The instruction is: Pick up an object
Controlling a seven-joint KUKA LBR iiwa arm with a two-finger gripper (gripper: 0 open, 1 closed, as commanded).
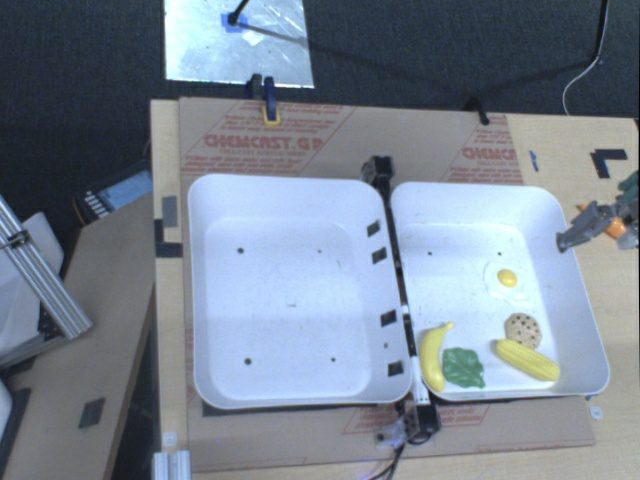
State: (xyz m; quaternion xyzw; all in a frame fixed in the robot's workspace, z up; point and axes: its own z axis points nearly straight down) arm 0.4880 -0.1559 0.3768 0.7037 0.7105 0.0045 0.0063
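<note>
Nearest, in the right bin [560,268], a banana [433,356] touches a green leafy piece [463,368], with a corn cob [527,360] (yellow) beside a cookie [522,328]. Farther back lies a fried egg [506,278]. The gripper [578,234] hovers at the bin's right rim, its opening impossible to tell.

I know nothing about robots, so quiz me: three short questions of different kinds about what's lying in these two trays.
1. True or false: the yellow plastic banana touches the green leafy toy.
2. Which lies nearest the right white bin's front right corner? A) white fried-egg toy B) yellow corn cob C) round brown cookie
3. Fill in: the grey tool sits at the right bin's ___ rim.

Key: 1 true; 2 B; 3 right, above the toys and holding none of them.
</note>
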